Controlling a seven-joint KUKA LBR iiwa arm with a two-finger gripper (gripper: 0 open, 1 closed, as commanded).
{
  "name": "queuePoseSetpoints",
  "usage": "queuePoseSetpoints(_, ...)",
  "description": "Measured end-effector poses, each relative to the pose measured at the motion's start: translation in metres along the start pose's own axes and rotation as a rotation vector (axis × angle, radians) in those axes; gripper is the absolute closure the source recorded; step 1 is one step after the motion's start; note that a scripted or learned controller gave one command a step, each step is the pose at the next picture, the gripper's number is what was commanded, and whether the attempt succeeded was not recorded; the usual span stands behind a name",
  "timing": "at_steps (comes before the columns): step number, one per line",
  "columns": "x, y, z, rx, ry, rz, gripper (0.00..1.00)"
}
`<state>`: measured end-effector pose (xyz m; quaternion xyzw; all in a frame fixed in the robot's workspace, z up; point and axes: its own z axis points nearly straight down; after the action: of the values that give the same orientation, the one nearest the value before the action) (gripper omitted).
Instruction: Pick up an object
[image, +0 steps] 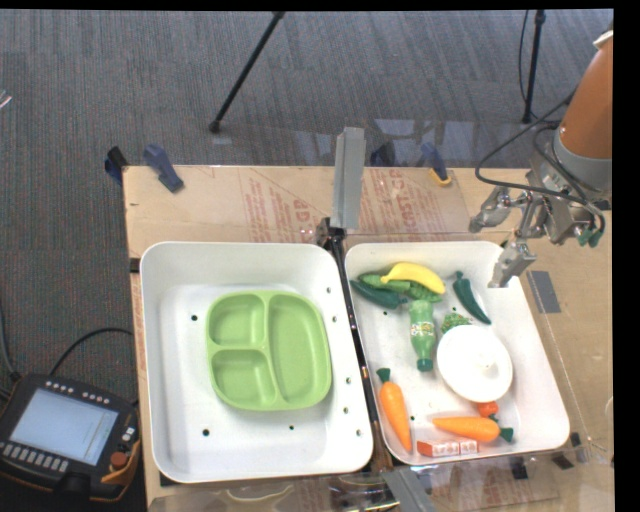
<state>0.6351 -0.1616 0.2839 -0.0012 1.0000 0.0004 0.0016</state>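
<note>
My gripper (499, 240) hangs above the far right corner of the right bin (545, 370), fingers spread open with nothing between them. Below it in that bin lie a yellow banana (414, 275), a dark green cucumber (377, 291), a dark green pepper (471, 298), a green bottle (422, 336), a white round dish (474, 364), an orange carrot (394, 412), a second carrot (468, 428) and a small red-and-white box (452, 448). The pepper is the nearest item to the lower fingertip.
The left bin (165, 300) holds a light green divided plate (268, 350). A grey post (348, 185) stands behind the gap between the bins. A teach pendant (65, 430) lies at the lower left, off the bench.
</note>
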Motion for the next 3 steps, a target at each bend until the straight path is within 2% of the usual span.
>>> queuePoseSetpoints(1, -0.006, 0.001, 0.157, -0.004, 0.016, 0.019, 0.0)
queuePoseSetpoints(2, 0.0, 0.001, 0.192, 0.001, -0.003, 0.068, 0.0)
queuePoseSetpoints(3, 0.015, 0.05, 0.192, 0.001, -0.007, 0.222, 0.0)
